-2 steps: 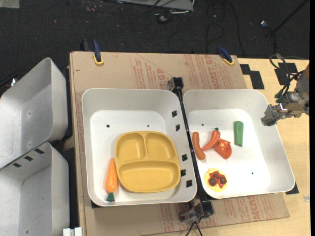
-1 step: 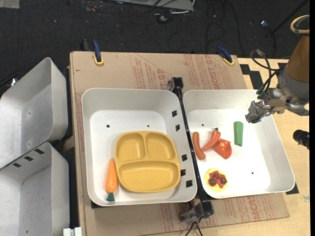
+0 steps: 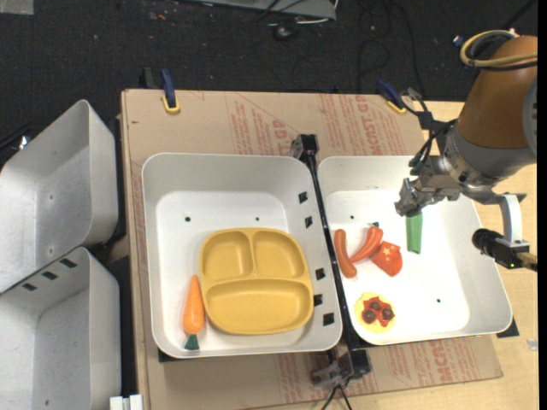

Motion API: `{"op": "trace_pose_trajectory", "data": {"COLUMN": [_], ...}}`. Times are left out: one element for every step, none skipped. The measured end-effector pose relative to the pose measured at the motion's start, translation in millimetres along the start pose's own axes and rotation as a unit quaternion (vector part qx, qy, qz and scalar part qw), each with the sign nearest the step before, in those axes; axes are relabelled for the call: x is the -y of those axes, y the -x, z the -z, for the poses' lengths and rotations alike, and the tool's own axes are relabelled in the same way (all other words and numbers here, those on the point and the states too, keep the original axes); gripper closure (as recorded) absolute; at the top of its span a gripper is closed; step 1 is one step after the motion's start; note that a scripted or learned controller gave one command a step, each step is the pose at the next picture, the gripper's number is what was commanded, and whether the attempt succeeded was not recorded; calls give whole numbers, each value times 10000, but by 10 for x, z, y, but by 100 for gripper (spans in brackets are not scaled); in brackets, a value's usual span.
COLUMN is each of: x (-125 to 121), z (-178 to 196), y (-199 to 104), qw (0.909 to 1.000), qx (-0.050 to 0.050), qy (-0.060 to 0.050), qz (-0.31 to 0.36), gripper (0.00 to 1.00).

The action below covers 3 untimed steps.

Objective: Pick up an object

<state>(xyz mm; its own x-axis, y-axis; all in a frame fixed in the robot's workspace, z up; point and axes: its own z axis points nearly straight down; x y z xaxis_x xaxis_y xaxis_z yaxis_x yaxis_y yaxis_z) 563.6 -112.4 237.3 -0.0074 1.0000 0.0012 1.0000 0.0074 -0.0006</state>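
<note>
Two shallow white plastic bins sit side by side on a brown cardboard-topped bench (image 3: 256, 126) over a dark speckled floor. Gripper (image 3: 413, 205) hangs over the right bin (image 3: 479, 314), closed on the upper end of a flat green stick (image 3: 414, 234). Left bin (image 3: 171, 186): glossy yellow divided tray (image 3: 256, 280), tapered orange carrot (image 3: 194, 307).

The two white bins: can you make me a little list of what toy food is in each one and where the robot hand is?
left bin: yellow divided plate, carrot beside the plate's left edge
right bin: sausage, red chili pepper, strawberry, small yellow disc with dark red berries, green stick
hand: over the right bin, right at the green stick's top end
hand holding something: cannot tell
</note>
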Motion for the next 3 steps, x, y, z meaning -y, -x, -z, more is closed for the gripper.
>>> {"op": "trace_pose_trajectory", "data": {"x": [-14, -73, -145], "z": [-90, 9, 67], "y": [-614, -1147, -1661], "qw": [10000, 10000, 10000], "qx": [-5, 1, -3], "qy": [-2, 9, 11], "qz": [3, 4, 4], "gripper": [100, 100, 100]}}
